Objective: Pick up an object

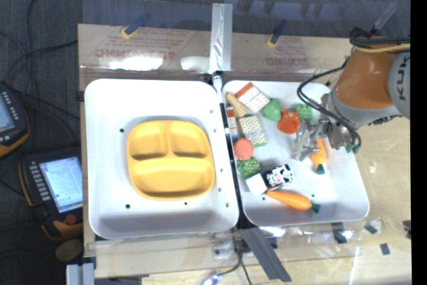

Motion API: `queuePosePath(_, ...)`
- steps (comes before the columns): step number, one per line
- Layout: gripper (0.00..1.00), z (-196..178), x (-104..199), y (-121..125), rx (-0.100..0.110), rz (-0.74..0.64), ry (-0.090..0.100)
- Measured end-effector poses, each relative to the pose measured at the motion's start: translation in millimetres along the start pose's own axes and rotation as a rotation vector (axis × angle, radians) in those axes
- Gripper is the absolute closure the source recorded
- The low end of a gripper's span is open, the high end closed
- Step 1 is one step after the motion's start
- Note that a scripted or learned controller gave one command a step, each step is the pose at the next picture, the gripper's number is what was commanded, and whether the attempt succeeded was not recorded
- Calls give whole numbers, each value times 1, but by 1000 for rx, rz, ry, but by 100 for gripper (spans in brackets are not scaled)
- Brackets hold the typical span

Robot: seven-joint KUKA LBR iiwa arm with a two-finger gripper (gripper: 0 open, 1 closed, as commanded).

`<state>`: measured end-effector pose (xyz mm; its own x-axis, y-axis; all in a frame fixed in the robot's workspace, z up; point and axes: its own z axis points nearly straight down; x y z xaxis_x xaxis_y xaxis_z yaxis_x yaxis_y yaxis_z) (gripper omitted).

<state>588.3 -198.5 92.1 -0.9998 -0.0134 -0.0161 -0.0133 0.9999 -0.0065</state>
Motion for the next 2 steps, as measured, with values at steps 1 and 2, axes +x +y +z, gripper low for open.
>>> queuePosePath(1,0,2,1,0,-1,0,3)
queuePosePath(2,100,-9,-1,1,1,-1,-2)
